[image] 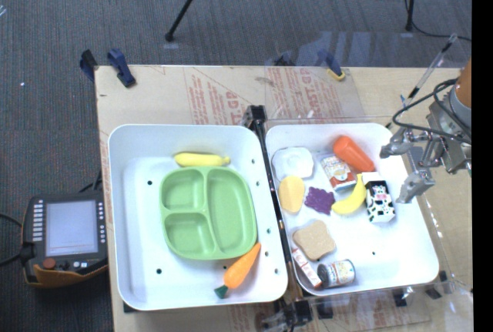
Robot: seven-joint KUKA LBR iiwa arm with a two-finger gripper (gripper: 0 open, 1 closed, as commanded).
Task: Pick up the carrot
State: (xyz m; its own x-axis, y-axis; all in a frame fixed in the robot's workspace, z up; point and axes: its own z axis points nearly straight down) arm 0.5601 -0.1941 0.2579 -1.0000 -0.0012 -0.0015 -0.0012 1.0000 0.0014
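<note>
— Over the right bin's [400,246] right rim, what is the pincer [412,165] doing?
— It is hanging there with its fingers spread apart, gripping nothing.
— Where is the carrot [243,266] lying?
— It is lying in the left bin [131,261], near the front edge, tilted, with its tip touching the corner of the green tray [208,212]. It is sitting well apart from the pincer.
— What else is sitting in the left bin?
— A yellow banana [202,160] is lying just behind the tray.
— And under the pincer?
— A cow-print carton [379,201] is standing near it, beside another banana [352,198]. An orange pepper [353,153], a bread slice [314,239] and a can [337,273] are lying further in. Both bins are resting on the desk [192,95].
</note>
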